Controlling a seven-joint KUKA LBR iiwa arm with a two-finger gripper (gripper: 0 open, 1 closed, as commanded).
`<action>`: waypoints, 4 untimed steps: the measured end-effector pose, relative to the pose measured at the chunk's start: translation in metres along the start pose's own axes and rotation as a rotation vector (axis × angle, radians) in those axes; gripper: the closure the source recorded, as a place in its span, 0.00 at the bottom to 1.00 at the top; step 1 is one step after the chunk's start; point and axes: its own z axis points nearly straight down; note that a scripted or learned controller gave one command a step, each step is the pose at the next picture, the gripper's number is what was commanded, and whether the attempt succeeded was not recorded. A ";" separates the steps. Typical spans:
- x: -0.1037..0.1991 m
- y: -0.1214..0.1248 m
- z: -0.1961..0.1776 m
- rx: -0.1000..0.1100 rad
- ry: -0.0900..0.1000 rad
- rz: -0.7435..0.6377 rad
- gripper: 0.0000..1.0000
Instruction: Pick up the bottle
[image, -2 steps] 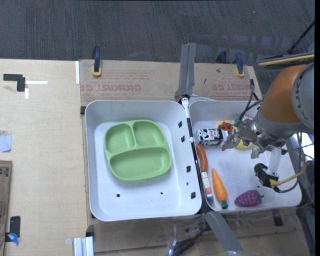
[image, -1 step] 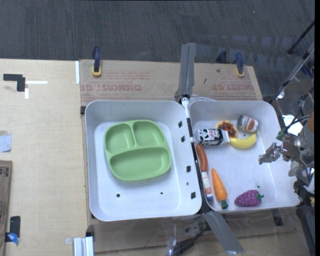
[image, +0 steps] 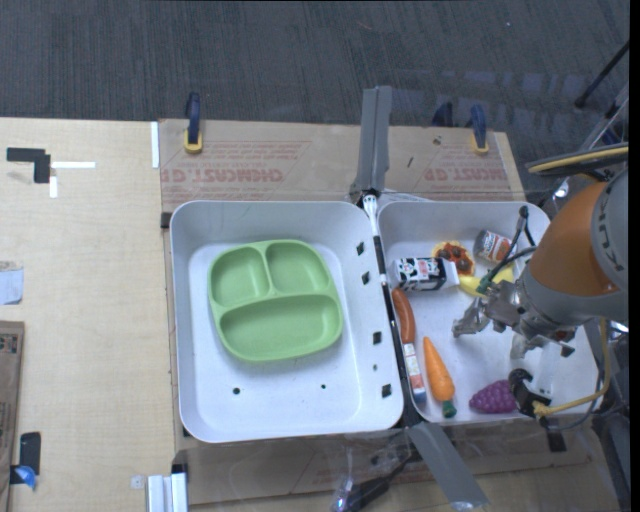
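Observation:
The bottle (image: 420, 272) is a small white one with black cow patches and a red end. It lies on its side in the right bin (image: 560, 385), near that bin's upper left part, beside the divider. My gripper (image: 493, 335) hangs over the middle of the right bin, to the lower right of the bottle and well apart from it. Its fingers (image: 467, 325) look spread open, with only bare bin floor between them. The grey arm with the orange band (image: 572, 250) reaches in from the right.
Around the gripper in the right bin lie a yellow banana (image: 478, 285), a can (image: 492, 245), an orange-red toy (image: 452, 253), a sausage (image: 403, 315), a carrot (image: 437, 368) and purple grapes (image: 493, 397). The left bin (image: 190, 330) holds a green divided plate (image: 275, 300).

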 end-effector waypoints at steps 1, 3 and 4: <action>-0.029 0.034 -0.017 -0.003 0.000 -0.073 0.00; -0.026 0.094 -0.009 -0.011 0.010 0.149 0.00; -0.010 0.110 -0.097 -0.003 -0.001 0.221 0.00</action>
